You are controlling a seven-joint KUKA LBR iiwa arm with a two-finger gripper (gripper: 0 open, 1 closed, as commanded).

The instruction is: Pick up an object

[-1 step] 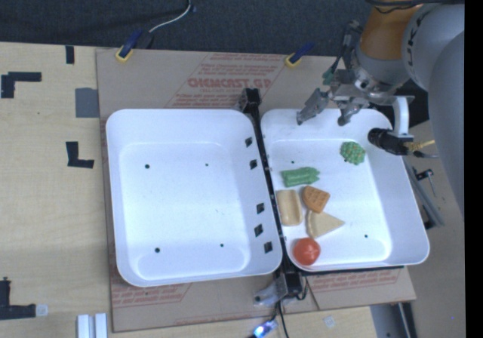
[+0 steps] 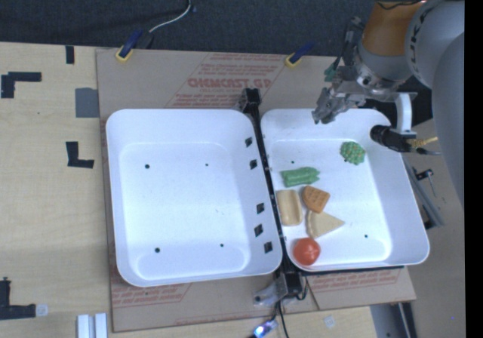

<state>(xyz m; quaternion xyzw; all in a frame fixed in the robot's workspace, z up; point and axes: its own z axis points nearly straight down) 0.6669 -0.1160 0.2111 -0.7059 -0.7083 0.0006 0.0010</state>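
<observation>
gripper [image 2: 326,115] above the right bin [image 2: 392,201], jaw state unclear
bumpy green broccoli [image 2: 352,152] nearby; cardboard [image 2: 219,80] reads "chemcast gp".

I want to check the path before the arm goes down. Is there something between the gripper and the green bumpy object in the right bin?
Nothing visible is in the way. The gripper hangs over the far edge of the right bin; the green bumpy object lies apart, with bare white floor between them. The other items lie nearer the camera.
</observation>
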